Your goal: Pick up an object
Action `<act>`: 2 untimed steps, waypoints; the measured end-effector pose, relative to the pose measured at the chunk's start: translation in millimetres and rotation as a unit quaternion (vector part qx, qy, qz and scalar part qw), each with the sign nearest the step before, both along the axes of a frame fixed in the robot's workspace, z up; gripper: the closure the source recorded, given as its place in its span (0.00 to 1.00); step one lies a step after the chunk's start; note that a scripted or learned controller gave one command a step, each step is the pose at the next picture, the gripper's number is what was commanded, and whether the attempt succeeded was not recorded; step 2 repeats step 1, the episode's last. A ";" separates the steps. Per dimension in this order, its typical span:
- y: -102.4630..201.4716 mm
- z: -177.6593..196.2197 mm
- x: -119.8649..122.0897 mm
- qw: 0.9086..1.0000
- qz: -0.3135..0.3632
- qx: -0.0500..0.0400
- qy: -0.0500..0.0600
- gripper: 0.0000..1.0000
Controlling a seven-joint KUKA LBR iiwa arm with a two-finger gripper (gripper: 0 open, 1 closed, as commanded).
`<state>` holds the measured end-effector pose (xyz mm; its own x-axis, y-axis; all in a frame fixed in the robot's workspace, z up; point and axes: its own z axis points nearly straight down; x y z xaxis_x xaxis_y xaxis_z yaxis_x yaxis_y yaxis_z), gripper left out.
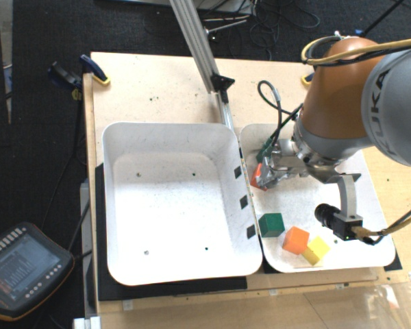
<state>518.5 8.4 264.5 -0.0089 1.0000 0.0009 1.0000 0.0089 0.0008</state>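
Three blocks sit in the right bin [370,184], grouped near its front edge: green block [271,224], orange block [296,240] just right of it, yellow block [316,250] touching the orange. The end effector [266,173] hangs behind the green block, apart from it, likely positioned for a descent. Its state cannot be told: wrist, cables and a red part clutter it. The arm hides much of the bin's rear.

Bright, even overhead light washes the white bins [171,204] almost to glare. Below the tool [266,173] the blocks cast short soft shadows. Beyond the bench [157,81] the floor [34,149] falls dark. Focus is slightly soft throughout.
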 end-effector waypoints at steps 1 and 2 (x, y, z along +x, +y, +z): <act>49.9 -6.4 -10.9 1.000 0.000 0.000 0.001 1.00; 49.9 -6.4 -10.9 1.000 0.000 0.000 0.001 1.00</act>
